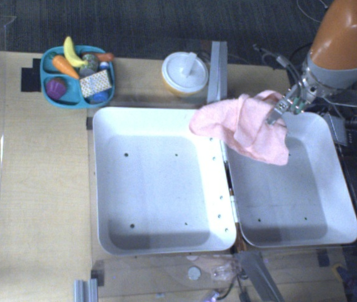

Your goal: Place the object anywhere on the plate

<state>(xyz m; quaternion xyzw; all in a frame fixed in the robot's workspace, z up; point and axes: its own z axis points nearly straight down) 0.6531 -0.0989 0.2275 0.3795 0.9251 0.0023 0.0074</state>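
Pink cloth (247,128) across both white bins' (159,187) shared rim

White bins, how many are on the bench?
2. The left bin sits mid-bench; the right bin sits right beside it. A pink cloth drapes across both bins' top corners, with the gripper at it.

Even, fairly bright overhead light. Soft shadows pool along both white bins' (159,244) six o'clock walls. Faint glare streaks at nine o'clock on the bench (34,187). Overall soft focus, mild grain.
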